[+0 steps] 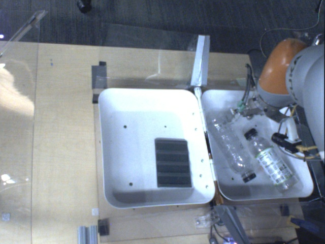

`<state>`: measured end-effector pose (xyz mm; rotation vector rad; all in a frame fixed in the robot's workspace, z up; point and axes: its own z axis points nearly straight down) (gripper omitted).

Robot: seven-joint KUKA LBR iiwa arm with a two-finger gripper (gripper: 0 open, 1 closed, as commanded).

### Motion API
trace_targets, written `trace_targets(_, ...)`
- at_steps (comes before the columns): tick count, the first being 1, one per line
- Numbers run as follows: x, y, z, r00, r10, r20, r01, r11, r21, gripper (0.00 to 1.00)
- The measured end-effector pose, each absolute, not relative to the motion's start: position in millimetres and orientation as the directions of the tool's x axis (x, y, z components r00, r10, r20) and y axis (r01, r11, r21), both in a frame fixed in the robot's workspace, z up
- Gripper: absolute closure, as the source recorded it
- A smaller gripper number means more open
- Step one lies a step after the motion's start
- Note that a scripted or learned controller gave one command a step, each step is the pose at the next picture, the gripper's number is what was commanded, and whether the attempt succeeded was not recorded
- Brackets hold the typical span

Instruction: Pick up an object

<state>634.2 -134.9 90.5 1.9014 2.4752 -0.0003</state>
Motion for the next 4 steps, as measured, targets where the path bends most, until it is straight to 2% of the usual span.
trace_targets(1,596.9,-182,89,-0.292,0.956,-0.006,0.956,0.292,0.010,0.00)
trace_targets(2,599.6,-179,101,-0.298,0.954,-0.008,0.954,0.298,0.016,1.00)
trace_targets(3,659.5,-69,187,-0.358,0.934,-0.002,0.934,0.358,0.008,1.00)
trace_targets(4,670.2,-95,175,-0.321,0.947,-0.003,0.947,0.321,0.007,1.00)
